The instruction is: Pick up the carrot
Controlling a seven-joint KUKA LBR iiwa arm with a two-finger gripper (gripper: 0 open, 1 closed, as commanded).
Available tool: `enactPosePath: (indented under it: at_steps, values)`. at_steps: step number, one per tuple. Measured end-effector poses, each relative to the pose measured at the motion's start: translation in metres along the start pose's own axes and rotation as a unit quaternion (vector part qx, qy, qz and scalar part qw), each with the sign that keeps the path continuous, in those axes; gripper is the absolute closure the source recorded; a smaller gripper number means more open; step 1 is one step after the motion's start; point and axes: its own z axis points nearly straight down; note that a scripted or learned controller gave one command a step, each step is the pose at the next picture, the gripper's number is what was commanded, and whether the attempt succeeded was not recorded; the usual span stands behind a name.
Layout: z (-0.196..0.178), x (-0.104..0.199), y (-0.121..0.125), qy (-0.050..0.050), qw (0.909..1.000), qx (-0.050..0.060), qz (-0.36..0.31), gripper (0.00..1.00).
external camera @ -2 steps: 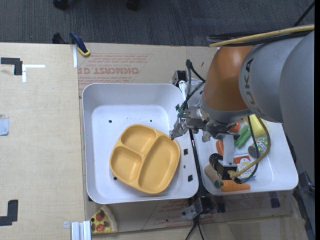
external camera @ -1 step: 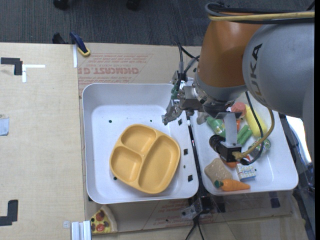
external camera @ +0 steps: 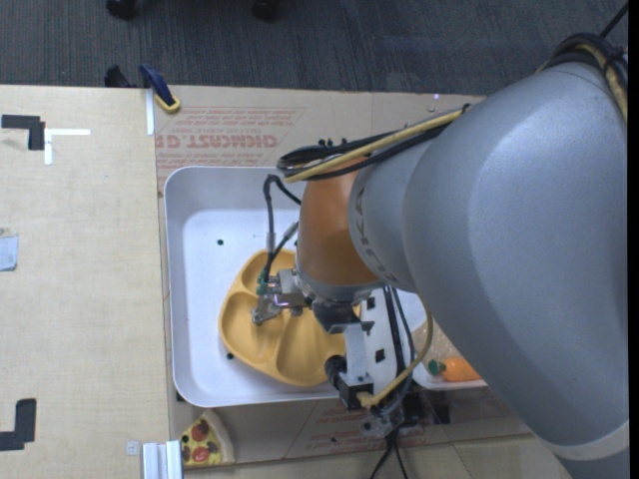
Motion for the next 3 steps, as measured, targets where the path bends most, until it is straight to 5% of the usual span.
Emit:
enactPosePath:
  at_steps: [1,2,3]
  values:
    - [-0.012,0.003,0.000,0.004,1.0000,0.004,0.001,1.00]
    - [-0.062,0.054,-0.024,-0.001,0.9776,0.000,0.210,1.00]
    - [-0.088,0.028,-0.024,-0.001,0.9469,0.000,0.322,1.00]
